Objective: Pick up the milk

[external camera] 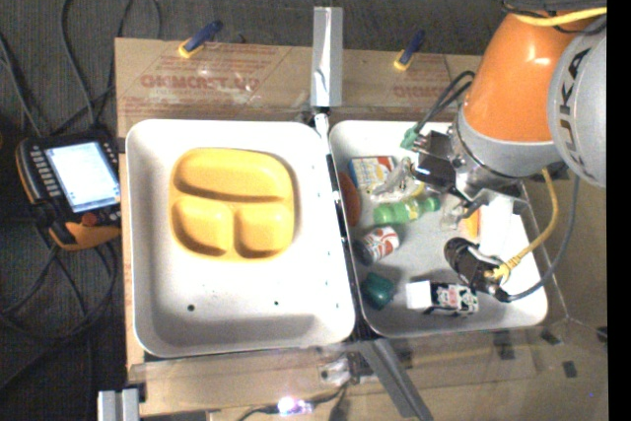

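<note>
The milk [445,296] is a small white carton with black cow spots, lying on its side near the front of the right bin [532,311]. My gripper [402,178] hangs over the back half of that bin, above a colourful box [368,173] and a green bottle [406,209]. It is well behind the milk and apart from it. The wrist and orange arm band cover the bin's back right corner.
Also in the right bin are a red and white can [380,243], a dark green object [377,289], a red-orange item [349,197] along the left wall and a white card [505,230]. A yellow divided plate [235,202] lies in the left bin [158,301].
</note>
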Controlling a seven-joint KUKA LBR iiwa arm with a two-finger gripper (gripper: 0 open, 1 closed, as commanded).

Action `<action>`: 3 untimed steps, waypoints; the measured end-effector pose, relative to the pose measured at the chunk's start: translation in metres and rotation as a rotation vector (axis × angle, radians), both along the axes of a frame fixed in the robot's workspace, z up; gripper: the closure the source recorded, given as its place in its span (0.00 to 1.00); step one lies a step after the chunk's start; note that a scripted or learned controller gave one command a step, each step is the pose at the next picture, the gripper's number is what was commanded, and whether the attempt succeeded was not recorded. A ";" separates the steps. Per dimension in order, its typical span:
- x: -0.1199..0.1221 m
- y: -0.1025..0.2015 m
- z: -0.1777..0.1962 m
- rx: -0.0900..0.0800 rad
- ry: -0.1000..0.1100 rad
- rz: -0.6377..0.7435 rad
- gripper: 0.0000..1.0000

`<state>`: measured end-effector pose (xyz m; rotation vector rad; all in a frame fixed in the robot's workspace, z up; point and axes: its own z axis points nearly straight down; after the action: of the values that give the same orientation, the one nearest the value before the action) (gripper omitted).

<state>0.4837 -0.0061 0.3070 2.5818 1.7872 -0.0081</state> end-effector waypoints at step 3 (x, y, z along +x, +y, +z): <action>0.095 -0.132 -0.217 -0.002 -0.016 0.008 0.00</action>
<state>0.5787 -0.1381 0.0900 2.5659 1.7911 0.0101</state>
